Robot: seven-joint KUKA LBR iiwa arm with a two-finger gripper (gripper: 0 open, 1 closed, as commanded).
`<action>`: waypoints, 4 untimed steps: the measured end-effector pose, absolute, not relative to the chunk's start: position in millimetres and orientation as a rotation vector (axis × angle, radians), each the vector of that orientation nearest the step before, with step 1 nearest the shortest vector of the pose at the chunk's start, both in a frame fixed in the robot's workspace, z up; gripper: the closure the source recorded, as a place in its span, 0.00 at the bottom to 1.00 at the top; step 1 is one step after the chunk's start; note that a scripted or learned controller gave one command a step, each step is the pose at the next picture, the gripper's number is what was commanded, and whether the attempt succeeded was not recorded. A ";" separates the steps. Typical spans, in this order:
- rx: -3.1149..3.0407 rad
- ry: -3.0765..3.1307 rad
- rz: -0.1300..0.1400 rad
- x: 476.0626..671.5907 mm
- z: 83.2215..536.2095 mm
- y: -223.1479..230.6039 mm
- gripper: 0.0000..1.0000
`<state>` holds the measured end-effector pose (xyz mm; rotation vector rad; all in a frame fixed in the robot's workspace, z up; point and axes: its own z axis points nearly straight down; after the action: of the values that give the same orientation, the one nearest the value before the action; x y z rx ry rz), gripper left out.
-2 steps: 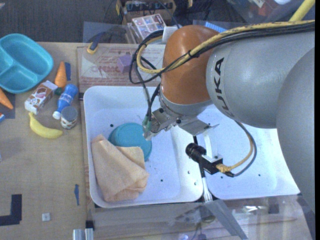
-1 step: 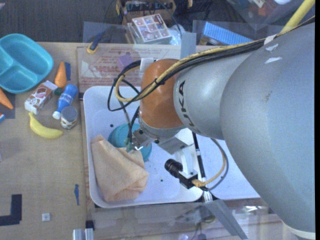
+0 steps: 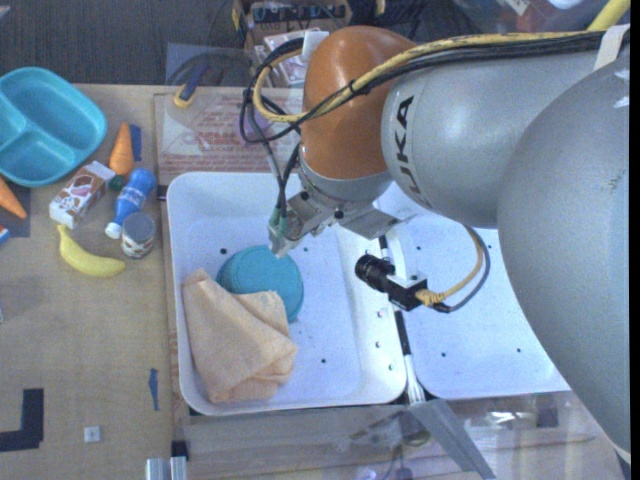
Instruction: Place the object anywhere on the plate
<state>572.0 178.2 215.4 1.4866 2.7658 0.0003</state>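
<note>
Camera view, looking down at a slant on the worktop (image 3: 90, 368). I see the grey arm (image 3: 480, 128), with its orange band (image 3: 345, 93), reaching in from the right and ending over the left bin (image 3: 200, 203). The pincer (image 3: 281, 234) hangs at the upper edge of the teal plate (image 3: 265, 276), its tip touching or just above the rim; I cannot tell which. Whether it is released or clenched I cannot tell, since the tip is small and blurred, and I make out nothing gripped in it.

The plate lies on the floor of the left bin, near its middle. A crumpled tan cloth (image 3: 238, 343) lies just beside it, toward the bin's front left corner, with one folded edge overlapping the plate's lower rim. The cloth rests mostly on the bin floor, not on the plate.

A small black camera (image 3: 378, 271) with a yellow cable sits under the wrist, above the divide between the left bin and the right bin (image 3: 470, 358).

On the worktop left of the bins I see a blue divided tray (image 3: 45, 123), a banana (image 3: 88, 256), a carrot (image 3: 121, 150), a small bottle (image 3: 132, 200), a can (image 3: 139, 235) and a small carton (image 3: 80, 193).
</note>
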 end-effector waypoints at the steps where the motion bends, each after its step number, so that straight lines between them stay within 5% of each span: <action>1: 1.920 2.466 0.037 581.8 136.3 196.7 1.00; 3: 2.456 1.953 0.062 595.5 124.9 201.6 1.00; 4: 2.781 1.461 -0.005 587.9 190.2 166.5 1.00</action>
<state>587.9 166.5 190.2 2.7810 1.4610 -0.0050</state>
